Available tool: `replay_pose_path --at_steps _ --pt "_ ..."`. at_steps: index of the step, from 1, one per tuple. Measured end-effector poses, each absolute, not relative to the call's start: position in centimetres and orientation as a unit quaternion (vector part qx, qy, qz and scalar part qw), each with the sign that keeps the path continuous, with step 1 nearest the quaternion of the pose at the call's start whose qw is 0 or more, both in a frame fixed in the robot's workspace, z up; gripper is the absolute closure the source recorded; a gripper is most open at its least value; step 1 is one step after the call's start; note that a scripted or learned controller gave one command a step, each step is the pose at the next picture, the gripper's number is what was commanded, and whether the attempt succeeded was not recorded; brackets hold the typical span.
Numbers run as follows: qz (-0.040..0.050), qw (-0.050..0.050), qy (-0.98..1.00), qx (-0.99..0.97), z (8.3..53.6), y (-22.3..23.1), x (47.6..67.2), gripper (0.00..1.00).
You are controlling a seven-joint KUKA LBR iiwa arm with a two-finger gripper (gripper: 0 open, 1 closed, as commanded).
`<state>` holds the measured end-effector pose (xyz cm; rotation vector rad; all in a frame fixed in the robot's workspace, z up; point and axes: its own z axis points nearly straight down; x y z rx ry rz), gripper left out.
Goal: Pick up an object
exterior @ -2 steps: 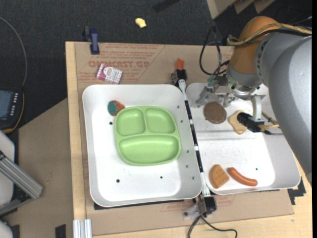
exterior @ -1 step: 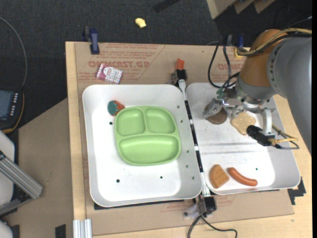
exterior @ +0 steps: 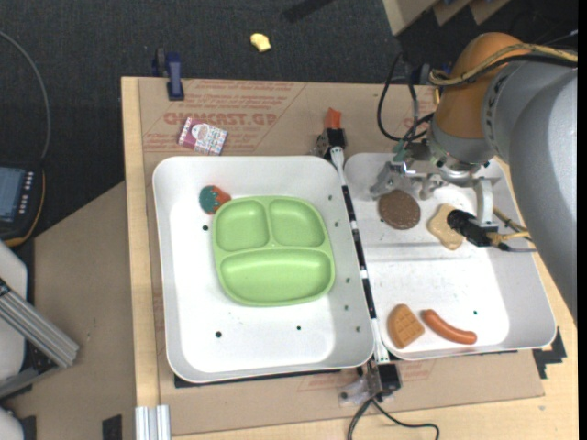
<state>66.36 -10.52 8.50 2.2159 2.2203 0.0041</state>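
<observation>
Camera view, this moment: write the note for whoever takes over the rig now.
Gripper: low over the far end of the right bin, above the brown round patty; nothing seen held.
Right bin: patty, tan bread piece far; orange nugget, sausage near.
Left bin: green divided plate, small red-green item.
Done: nothing picked.
Left: grasp and lift one object.

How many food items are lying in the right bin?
4: a brown round patty and a toast piece at the far end, a nugget and a sausage at the near end. The arm may hide more.
</observation>
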Motion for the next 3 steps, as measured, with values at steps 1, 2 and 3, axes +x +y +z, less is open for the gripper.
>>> replay_pose_path --at_steps 1,2,3 --pt "-0.0026 -0.002 0.705 0.709 8.4 -14.2 56.9 0.0" --pt "0.0022 0.003 0.709 0.705 8.5 -10.0 63.4 0.0" --pt "0.0011 0.002 0.708 0.707 9.6 -10.3 63.2 1.0"
